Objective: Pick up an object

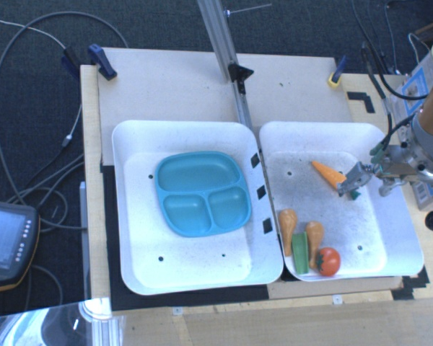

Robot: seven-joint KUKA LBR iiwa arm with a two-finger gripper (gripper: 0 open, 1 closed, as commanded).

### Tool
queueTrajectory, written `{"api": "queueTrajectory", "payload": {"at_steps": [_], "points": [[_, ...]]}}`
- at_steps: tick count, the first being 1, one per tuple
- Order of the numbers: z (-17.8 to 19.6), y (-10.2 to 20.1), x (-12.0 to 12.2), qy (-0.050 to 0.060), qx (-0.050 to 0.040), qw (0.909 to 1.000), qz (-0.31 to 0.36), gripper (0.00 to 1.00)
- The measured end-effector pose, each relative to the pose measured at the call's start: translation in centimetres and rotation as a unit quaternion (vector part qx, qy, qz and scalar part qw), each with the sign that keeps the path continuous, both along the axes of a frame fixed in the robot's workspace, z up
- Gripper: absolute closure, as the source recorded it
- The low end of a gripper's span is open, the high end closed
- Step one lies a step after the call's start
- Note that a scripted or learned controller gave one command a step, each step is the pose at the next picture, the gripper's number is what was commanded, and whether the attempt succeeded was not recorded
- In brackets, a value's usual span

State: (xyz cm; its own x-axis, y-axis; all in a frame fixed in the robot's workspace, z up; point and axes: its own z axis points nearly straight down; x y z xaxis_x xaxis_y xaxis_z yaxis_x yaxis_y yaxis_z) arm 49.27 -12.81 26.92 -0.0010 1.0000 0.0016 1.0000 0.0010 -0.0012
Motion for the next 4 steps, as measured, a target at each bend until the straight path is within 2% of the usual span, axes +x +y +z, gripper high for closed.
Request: {"api": "queueTrajectory", "payload": {"at_steps": [1,2,4], "points": [[0.0,0.0,0.0,0.0,-0.0003,1.0,0.0,0.0],[-4.9,-0.2,0.9,0.003,0.0005,1.0,0.0,0.0],[-17.4,-0.4,0.7,0.004,0.0009,1.0,0.0,0.0]]}}
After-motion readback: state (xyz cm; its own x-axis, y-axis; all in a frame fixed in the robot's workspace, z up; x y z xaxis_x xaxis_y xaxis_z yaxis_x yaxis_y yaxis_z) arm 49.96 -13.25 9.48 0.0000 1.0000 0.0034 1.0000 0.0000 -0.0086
